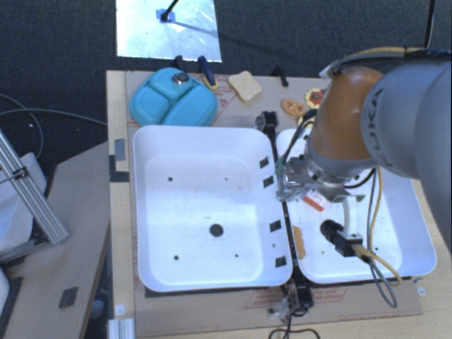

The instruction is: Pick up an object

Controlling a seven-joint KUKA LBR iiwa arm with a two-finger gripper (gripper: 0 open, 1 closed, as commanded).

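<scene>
Claw [311, 193] low in the right bin [417, 249], centre-right of frame — poised over a red-and-white piece [315, 203] to grab it; spread or pressed together, cannot tell. Orange strip [299, 241] just below — spare target.

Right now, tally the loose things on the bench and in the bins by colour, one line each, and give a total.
Blue: 1, the divided plate behind the left bin.
Tan: 3, the toast slice, the pretzel, and the strip in the right bin.
Red and white: 1, the small piece below the hand.
Yellow and red: 1, the piece partly hidden by the arm.
Total: 6
</scene>
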